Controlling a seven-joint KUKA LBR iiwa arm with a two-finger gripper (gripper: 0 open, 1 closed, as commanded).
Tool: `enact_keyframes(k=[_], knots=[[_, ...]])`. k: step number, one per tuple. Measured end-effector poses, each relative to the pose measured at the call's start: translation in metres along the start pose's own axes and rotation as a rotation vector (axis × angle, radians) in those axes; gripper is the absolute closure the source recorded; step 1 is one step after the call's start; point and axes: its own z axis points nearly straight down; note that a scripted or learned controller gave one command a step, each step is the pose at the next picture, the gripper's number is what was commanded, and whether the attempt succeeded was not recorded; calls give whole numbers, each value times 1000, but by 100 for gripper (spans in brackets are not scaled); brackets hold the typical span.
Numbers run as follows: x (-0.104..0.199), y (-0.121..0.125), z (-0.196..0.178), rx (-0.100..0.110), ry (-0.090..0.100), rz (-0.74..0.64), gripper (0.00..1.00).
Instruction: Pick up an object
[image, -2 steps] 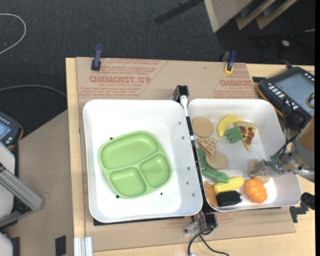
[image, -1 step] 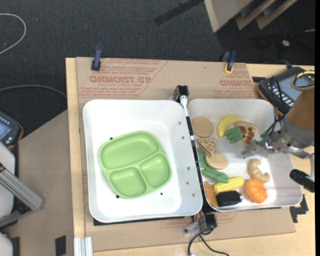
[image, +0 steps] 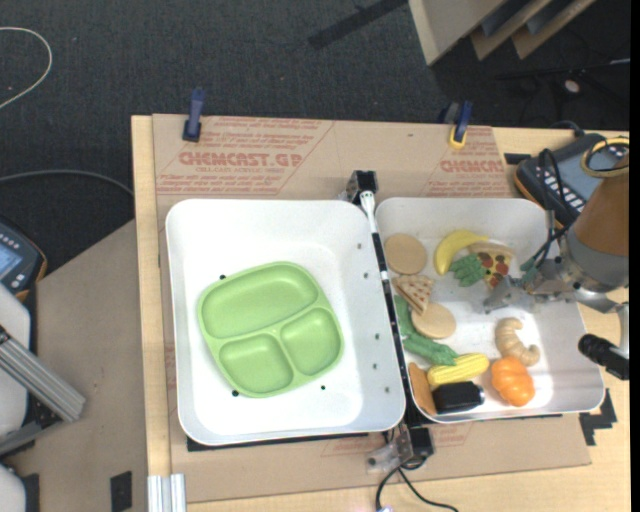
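1. Grey metal gripper (image: 497, 297) is seen low inside the right bin (image: 560, 395), reached in from the right. How far it is opened can't be made out at this angle, and nothing is seen held by it.
2. Biggest risk, probably: the toys are packed close, so two could get pinched together, or one could be knocked aside and nothing caught at all.
3. The pizza slice (image: 492, 262) and the green leafy piece (image: 466, 268) are found just beside the gripper, so those would likely be the ones bumped. A flat thing like that slice could easily be slid along the bin floor instead of lifted.
4. Nearby candidates: a banana (image: 452, 246), yellow and curved; a beige knobbly piece (image: 518, 338); an orange fruit (image: 511, 380), round and smooth-looking, so maybe slippery.
5. A green divided tray (image: 270, 327) is parked alone in the left bin (image: 200, 230), well apart from the action on the desk.
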Motion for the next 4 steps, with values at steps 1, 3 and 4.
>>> enact_keyframes(k=[1, 3, 4], knots=[[4, -41, 1, 4, -4, 5, 0], [3, 106, 1, 7, 8, -3, 0], [0, 106, -14, -3, -2, -1, 100]])
